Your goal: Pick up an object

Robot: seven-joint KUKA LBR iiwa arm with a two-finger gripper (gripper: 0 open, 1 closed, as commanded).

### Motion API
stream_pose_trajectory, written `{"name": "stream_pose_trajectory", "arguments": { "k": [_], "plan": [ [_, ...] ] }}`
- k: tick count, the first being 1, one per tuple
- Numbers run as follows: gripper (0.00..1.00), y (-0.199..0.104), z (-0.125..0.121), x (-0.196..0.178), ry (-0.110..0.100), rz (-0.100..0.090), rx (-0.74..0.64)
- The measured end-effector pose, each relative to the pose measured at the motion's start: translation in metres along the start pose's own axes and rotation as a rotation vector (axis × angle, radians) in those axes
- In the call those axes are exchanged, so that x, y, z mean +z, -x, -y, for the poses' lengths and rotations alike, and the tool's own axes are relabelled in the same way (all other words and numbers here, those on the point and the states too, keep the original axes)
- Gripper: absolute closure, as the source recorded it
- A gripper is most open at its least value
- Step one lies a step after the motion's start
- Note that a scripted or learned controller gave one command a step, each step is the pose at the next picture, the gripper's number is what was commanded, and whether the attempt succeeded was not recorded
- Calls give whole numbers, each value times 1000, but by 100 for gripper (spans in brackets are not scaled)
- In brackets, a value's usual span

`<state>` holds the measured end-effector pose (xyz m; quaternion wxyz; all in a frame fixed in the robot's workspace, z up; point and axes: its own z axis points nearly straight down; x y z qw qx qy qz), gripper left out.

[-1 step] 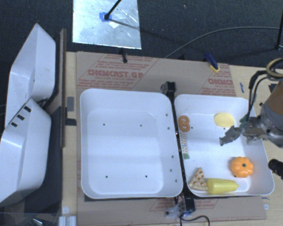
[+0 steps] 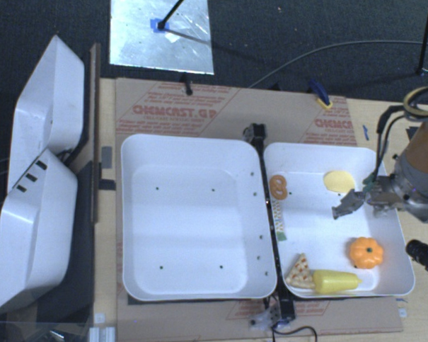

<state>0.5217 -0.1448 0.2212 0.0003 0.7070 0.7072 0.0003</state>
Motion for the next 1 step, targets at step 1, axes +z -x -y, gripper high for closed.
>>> {"name": "stream_pose_trajectory", "arguments": {
  "k": [1],
  "plan": [
    [0,4,4,61,-5,-1,1]
  ]
}}
